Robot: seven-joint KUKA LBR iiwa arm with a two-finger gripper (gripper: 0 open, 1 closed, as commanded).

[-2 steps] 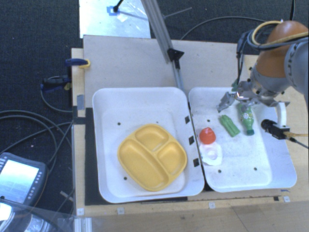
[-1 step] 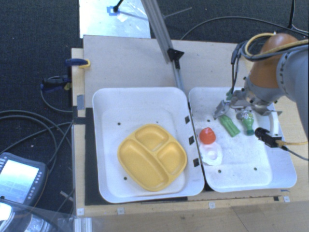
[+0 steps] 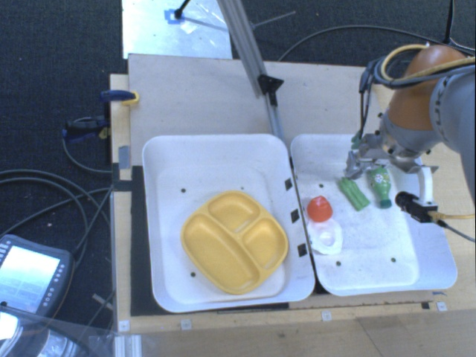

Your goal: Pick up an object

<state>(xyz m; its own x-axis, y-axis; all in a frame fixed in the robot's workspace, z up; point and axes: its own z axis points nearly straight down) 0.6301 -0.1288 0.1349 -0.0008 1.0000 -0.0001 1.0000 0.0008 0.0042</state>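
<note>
The grey arm's gripper (image 3: 362, 162) hangs low over the right white bin (image 3: 416, 274), just above two green bottles: a slim one (image 3: 355, 194) and a rounder one (image 3: 381, 187) beside it. Nearby sits a clear bottle with a red cap (image 3: 321, 222). A yellow divided plastic plate (image 3: 234, 241) lies in the left bin (image 3: 160, 199).
</note>
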